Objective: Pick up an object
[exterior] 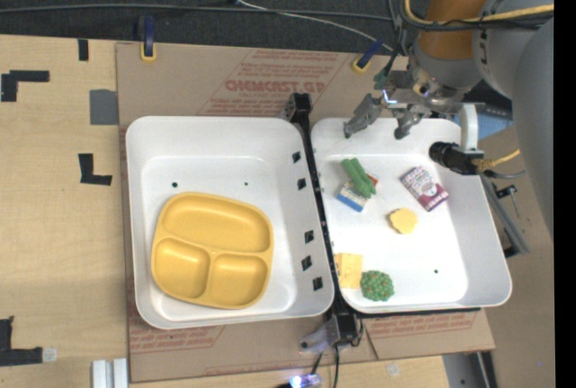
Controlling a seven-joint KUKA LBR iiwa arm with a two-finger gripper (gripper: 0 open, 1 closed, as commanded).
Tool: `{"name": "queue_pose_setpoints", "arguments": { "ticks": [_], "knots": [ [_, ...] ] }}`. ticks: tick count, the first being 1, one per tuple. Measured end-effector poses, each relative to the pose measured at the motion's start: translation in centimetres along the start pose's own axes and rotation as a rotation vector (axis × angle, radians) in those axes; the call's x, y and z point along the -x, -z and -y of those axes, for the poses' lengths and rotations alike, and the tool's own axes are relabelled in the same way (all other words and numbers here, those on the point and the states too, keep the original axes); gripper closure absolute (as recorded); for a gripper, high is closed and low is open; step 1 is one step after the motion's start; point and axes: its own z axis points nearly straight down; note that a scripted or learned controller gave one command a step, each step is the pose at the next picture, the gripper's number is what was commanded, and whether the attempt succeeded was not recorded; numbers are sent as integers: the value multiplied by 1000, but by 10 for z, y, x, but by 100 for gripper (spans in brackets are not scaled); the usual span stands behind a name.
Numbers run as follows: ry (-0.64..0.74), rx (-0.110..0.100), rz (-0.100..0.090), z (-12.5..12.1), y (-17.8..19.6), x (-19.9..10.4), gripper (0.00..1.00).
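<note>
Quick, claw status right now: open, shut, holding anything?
Claw: open, holding nothing, above the far edge of the right bin.

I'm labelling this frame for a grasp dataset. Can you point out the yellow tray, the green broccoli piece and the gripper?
yellow tray (212, 248), camera view, on the ridge between its compartments.
green broccoli piece (377, 285), camera view, on its bumpy top.
gripper (382, 122), camera view, midway between its spread fingertips.

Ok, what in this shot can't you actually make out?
- Purple packet: camera view, print too small to read.
- Yellow flat piece: camera view, partly tucked against the divider, so its full outline is hidden.
- Small items by the green stick: camera view, overlapping, too small to identify.
</note>
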Motion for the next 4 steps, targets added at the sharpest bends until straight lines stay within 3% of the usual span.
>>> {"name": "queue_pose_setpoints", "arguments": {
  "ticks": [2,3,4],
  "knots": [
    [-1,2,0,6,-104,9,0],
    [1,5,0,5,-91,8,100],
    [0,12,0,-5,-35,9,100]
  ]
}}
